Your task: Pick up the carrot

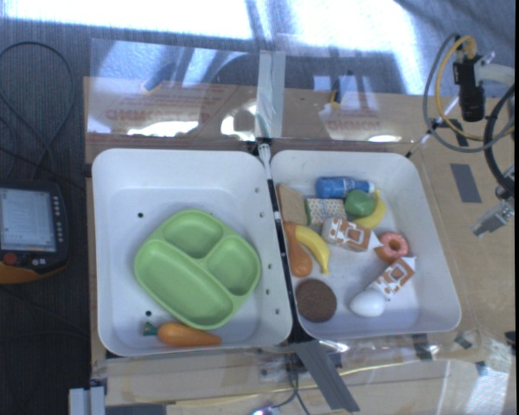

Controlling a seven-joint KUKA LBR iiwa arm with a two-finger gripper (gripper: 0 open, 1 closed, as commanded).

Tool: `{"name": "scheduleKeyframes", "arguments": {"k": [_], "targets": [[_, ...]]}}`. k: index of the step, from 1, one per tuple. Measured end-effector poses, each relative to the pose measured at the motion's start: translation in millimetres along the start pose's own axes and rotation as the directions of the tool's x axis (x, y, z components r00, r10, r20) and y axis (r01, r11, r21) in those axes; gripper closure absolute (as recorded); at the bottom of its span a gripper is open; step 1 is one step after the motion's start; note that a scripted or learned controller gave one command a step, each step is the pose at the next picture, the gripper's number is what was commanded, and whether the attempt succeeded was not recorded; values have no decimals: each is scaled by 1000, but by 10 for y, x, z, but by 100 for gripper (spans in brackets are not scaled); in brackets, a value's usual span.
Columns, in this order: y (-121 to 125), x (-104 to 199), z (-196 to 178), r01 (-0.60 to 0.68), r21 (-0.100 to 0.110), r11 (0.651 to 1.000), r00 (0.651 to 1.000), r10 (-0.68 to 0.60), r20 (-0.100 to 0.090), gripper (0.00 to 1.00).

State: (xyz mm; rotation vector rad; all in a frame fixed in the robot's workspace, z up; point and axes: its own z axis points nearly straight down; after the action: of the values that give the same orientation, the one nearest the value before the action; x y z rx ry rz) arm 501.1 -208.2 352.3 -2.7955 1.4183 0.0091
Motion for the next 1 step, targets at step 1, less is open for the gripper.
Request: {"name": "scheduleKeyframes", "arguments": {"k": [1], "targets": [[-115, 148, -125, 430, -1, 903, 903, -430, -1, 100]]}}
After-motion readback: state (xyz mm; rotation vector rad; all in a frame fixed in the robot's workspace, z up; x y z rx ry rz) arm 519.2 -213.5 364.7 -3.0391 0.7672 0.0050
